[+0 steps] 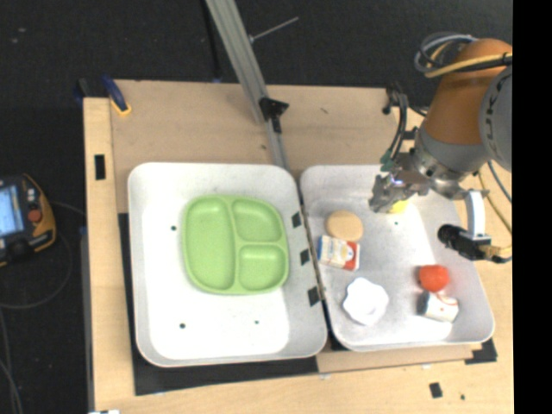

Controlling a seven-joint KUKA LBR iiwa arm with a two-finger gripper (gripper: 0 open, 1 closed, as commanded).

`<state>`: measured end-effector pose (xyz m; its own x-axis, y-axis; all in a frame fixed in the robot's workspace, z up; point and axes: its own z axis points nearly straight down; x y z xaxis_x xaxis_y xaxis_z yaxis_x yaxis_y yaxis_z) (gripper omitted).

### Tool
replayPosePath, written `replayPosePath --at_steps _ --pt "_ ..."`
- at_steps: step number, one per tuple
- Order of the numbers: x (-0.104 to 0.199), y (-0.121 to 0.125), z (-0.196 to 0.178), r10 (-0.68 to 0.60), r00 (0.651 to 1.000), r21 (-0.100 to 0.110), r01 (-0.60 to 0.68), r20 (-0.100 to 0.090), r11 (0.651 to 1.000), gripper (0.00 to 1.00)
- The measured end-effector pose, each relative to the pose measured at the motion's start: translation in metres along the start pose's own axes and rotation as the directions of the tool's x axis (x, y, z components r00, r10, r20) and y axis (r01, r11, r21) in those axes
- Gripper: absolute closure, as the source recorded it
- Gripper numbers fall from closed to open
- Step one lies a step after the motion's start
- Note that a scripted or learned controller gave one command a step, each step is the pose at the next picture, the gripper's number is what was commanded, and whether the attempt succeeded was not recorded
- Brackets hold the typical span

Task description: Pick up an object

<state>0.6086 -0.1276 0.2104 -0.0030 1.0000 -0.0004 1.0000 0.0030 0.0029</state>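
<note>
Black flooring surrounded a pale wooden bench (198,119) that carried two shallow white bins side by side. The gripper (390,192) hung low over the far part of the right bin (405,339), with something small and yellow (398,203) just beneath it; what that scrap was could not be made out. No object was seen gripped.

Nearest the gripper, down and to its left, lay a round tan bun-like piece (345,225), smooth and domed, touching a small white carton with red print (338,253). Farther below sat a crumpled white wad (366,301), soft and irregular. Below and to the gripper's right, a glossy red ball-like item (434,276) rested just beside a boxy white-and-red toy (438,307). Well to the left, the other bin (155,317) held a green moulded plastic tray with three compartments (235,244).

A sound pick would probably favour an object standing apart, centring above it, since rounded smooth shapes may roll aside.
</note>
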Motion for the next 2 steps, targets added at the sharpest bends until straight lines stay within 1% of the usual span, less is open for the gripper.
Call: replayPosePath --at_steps 1,2 --pt "0.058 0.003 -0.017 -0.005 1.0 -0.001 0.005 -0.002 1.0 1.0" --pt "0.112 0.017 -0.02 -0.005 1.0 0.0 0.005 -0.002 1.0 1.0"
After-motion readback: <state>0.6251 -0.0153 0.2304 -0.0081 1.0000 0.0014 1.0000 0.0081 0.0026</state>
